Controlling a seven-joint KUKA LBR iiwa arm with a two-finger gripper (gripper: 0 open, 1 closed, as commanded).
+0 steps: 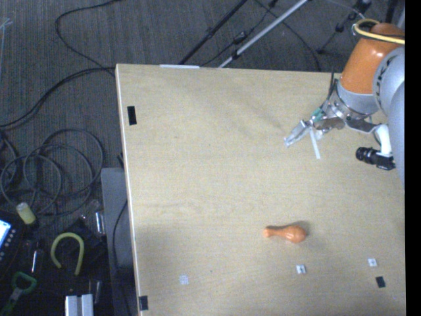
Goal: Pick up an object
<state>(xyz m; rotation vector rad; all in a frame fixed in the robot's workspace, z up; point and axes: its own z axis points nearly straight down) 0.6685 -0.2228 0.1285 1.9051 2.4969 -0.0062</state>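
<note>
Grey-armed hand (304, 139) is hovering with fingers spread apart, gripping nothing. Orange pear-shaped object (287, 233) is lying well below it on the desk (197, 176).

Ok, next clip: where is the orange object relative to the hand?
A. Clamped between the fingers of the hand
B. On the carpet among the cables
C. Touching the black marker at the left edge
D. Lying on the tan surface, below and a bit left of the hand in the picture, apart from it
D: the orange object lies alone on the tan surface, well apart from the hand, which is spread open with nothing between its fingers.
</note>
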